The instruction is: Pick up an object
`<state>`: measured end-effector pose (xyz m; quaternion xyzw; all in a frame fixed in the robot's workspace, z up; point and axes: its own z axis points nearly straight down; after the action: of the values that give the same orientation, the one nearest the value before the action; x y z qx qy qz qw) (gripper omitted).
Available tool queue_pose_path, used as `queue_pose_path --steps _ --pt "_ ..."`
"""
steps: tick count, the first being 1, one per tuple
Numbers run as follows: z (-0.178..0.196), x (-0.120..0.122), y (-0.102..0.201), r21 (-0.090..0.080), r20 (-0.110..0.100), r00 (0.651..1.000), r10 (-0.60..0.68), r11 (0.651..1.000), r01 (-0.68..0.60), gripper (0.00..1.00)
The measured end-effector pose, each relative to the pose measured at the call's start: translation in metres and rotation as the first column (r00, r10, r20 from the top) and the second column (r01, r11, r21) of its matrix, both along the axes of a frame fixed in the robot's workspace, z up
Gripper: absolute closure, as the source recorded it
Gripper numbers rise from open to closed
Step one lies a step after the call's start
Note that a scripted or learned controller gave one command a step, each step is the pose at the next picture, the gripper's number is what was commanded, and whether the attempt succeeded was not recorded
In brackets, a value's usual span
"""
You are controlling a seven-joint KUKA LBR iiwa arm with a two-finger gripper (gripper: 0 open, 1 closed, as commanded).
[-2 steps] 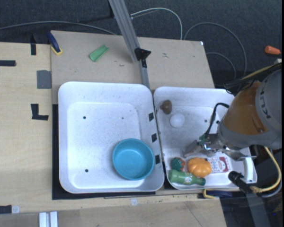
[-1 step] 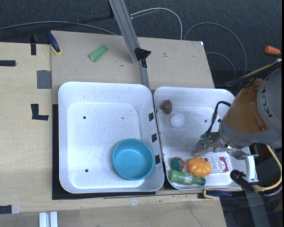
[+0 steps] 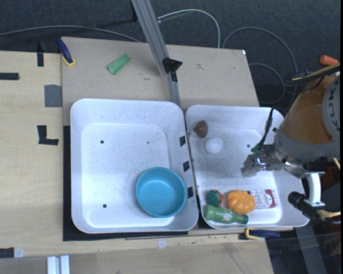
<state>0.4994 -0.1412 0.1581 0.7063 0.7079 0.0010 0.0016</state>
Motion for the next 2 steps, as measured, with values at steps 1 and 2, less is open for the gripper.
queue_pose_path --steps 1,2 --pt "0.053 0.001 0.0 0.0 0.0 1.0 -0.001 1.0 0.001 1.0" --pt "0.062 0.006 0.046 0.003 -0.004 1.0 0.004 1.0 -0.004 1.0"
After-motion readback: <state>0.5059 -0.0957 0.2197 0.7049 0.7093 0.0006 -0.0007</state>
